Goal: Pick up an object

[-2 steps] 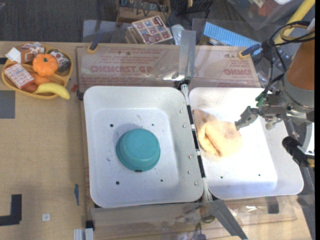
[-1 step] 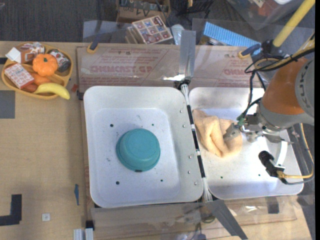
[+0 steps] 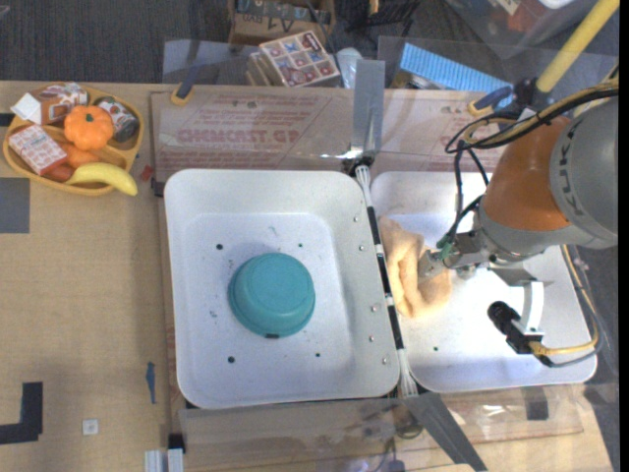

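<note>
Here the arm [image 3: 550, 180], reaching in from the right of the frame, is hanging low over the right bin [image 3: 550, 362], and its claw [image 3: 444, 261] is sitting right at a soft, pale yellow-orange cloth-like object [image 3: 408, 268] that is lying against that bin's left wall, just right of the divide between the two bins. Judging by this, the grasp step is in hand: the claw is at the object, but the wrist is hiding the tips, so I cannot tell whether it is open, closed or gripping the cloth, nor whether the object is touching it or merely lying beside it. The next move is probably calling for a firm close on a bunched fold and a straight lift, keeping clear of the bin wall close at the left; a limp thing like this may be slipping out or trailing on the way up. As for the containers, the left bin [image 3: 197, 214] is holding a teal bowl [image 3: 273, 294], seemingly upside down, near its middle, well apart from the claw. In the upper left of the frame, on the desk [image 3: 79, 313], a yellow tray [image 3: 15, 150] is carrying toy food, among it a small orange pumpkin [image 3: 89, 126] and a banana [image 3: 104, 176].
</note>
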Robot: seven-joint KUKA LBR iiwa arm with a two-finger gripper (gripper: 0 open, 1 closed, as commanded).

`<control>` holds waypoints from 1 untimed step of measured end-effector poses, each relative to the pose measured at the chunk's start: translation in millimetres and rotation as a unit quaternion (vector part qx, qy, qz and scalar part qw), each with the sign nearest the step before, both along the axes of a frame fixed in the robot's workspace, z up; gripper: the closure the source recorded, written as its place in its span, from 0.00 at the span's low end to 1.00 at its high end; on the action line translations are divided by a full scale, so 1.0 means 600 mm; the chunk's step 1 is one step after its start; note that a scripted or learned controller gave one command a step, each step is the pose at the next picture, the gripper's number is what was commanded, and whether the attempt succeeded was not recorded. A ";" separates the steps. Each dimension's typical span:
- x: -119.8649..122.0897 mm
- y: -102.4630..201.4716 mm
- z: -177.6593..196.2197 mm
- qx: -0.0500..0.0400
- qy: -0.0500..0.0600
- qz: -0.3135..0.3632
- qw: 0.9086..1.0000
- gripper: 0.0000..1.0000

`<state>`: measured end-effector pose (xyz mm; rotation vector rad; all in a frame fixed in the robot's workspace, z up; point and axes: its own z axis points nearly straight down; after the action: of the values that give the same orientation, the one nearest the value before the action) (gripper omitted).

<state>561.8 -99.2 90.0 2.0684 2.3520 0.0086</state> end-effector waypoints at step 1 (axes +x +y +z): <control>0.001 -0.003 0.018 0.001 -0.002 -0.003 1.000 1.00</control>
<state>562.5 -100.7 100.6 2.0735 2.3451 0.0152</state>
